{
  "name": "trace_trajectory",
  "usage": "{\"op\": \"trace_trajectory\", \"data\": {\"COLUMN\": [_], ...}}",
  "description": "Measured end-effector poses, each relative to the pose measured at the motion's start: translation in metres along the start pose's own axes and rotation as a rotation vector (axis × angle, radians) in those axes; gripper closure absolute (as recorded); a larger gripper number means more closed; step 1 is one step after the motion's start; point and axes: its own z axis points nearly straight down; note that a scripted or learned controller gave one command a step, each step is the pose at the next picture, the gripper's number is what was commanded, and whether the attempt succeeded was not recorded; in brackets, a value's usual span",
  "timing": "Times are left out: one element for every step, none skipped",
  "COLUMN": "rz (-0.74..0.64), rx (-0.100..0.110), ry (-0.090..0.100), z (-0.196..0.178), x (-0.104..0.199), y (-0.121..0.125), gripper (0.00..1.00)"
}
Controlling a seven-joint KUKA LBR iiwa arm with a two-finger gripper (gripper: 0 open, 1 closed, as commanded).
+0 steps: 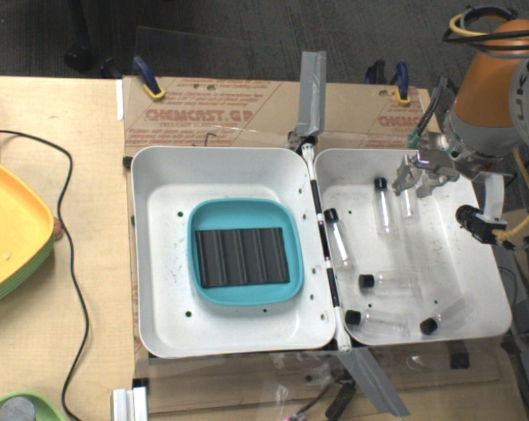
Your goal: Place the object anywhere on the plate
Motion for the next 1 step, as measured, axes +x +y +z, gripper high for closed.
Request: {"op": "trace_trajectory", "data": {"rz": [0.0], "rx": [0.0], "ry": [0.0], "z": [0.0], "x": [0.0], "y": [0.0], "gripper": [0.0]}}
